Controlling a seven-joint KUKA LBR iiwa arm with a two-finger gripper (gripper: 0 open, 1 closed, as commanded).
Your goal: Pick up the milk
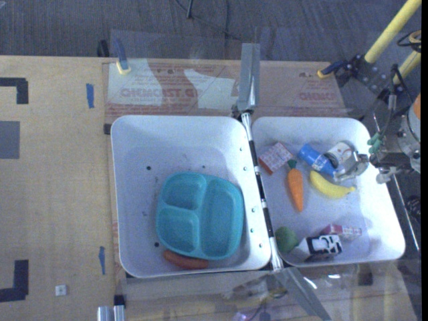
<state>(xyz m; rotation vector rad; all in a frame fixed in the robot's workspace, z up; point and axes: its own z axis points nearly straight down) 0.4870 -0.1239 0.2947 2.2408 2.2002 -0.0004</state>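
Milk, as we read it, was the small black-and-white carton lying on its side near the right bin's front wall, beside a green object; the gripper hung well apart, farther back over the banana and blue bottle; whether it was clenched we could not tell.

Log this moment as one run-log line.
task: pick up milk | gripper: in right bin, by banana | milk: lying near front wall, untouched | status: not grasped
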